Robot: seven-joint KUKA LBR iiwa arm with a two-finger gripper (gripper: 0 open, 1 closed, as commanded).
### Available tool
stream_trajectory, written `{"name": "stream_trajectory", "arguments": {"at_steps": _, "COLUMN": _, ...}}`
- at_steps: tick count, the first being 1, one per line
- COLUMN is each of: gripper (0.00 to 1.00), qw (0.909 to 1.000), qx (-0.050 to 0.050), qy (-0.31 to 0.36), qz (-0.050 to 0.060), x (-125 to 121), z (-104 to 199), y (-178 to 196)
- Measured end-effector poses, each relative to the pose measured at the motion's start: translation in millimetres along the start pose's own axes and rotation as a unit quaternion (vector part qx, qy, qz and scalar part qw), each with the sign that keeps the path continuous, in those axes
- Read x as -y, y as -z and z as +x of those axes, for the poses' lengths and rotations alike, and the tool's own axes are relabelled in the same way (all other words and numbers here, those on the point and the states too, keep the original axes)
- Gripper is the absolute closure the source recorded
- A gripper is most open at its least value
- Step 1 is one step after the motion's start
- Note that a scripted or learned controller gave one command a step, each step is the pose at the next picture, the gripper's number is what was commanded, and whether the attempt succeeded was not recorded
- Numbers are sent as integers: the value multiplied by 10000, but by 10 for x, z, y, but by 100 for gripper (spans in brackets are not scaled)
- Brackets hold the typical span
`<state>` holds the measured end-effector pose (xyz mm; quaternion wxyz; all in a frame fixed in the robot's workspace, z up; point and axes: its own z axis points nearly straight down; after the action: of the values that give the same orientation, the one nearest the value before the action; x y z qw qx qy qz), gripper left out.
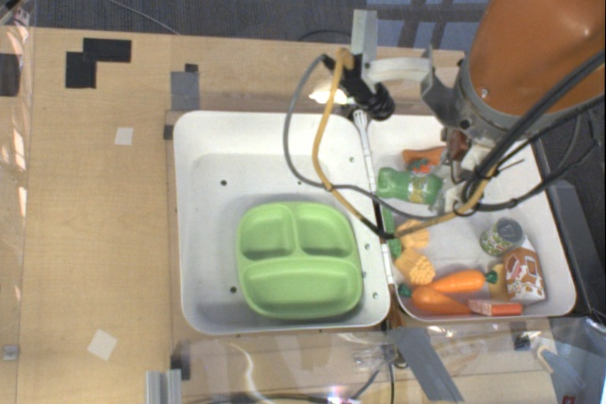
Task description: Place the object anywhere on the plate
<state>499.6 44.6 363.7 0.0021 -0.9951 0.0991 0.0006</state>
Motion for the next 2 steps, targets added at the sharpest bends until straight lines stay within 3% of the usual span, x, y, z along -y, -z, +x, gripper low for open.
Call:
{"name": "stream_trajectory", "arguments": {"at_steps": 1, "gripper": 100, "qw": 10000, "qx": -30, "qy": -29, "qz": -15, "x": -777, "z": 229, "y": 90}}
{"name": "stream_trajectory", "arguments": {"at_steps": 2, "gripper": 100, "qw": 10000, "qx": 30, "qy": 5, "qz": 2, "x": -986, "z": 589, "y": -985}}
